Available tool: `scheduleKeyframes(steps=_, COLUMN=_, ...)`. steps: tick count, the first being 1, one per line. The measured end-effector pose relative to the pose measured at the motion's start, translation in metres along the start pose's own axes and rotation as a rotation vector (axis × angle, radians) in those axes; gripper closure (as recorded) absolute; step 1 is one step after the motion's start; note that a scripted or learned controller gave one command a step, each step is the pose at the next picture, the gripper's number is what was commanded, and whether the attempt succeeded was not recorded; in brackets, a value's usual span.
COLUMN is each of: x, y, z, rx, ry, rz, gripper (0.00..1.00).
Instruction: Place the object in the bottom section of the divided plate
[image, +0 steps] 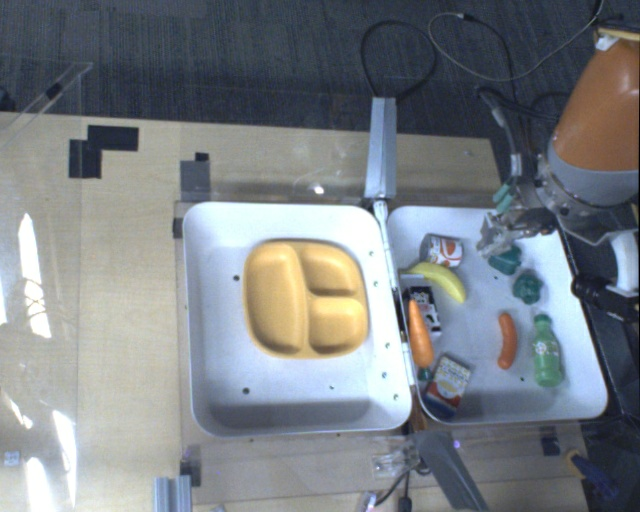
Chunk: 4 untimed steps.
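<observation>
A yellow divided plate (305, 297) lies in the left white bin (215, 400), with one long section on its left and two smaller ones on its right. My gripper (497, 236) hangs over the upper part of the right bin (585, 395), just above a small teal object (507, 262) and to the right of a small can (442, 250). Nothing is visibly held in it. The arm's orange band (600, 100) sits at the upper right.
The right bin also holds a banana (441, 280), a carrot (420, 335), a black item (425, 305), a sausage (507, 340), a green bottle (546, 352), a dark teal lump (528, 288) and a printed pouch (447, 383). A metal divider (381, 160) separates the bins.
</observation>
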<state>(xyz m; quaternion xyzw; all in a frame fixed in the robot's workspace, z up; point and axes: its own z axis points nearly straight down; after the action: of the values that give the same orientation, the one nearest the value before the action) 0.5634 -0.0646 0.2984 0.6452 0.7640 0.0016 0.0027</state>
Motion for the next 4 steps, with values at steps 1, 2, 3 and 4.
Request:
scheduleKeyframes(steps=1, x=-0.07, y=0.01, z=0.051, rx=0.002, ry=0.0, rz=0.027, gripper=1.0)
scheduleKeyframes(steps=2, x=-0.059, y=-0.01, z=0.197, rx=0.005, ry=0.001, rz=0.371, gripper=1.0)
scheduleKeyframes(steps=3, x=0.018, y=0.066, z=0.113, rx=0.001, ry=0.001, rz=0.345, gripper=1.0)
scheduleKeyframes(steps=4, x=0.017, y=0.065, z=0.113, rx=0.002, ry=0.0, rz=0.344, gripper=0.0)
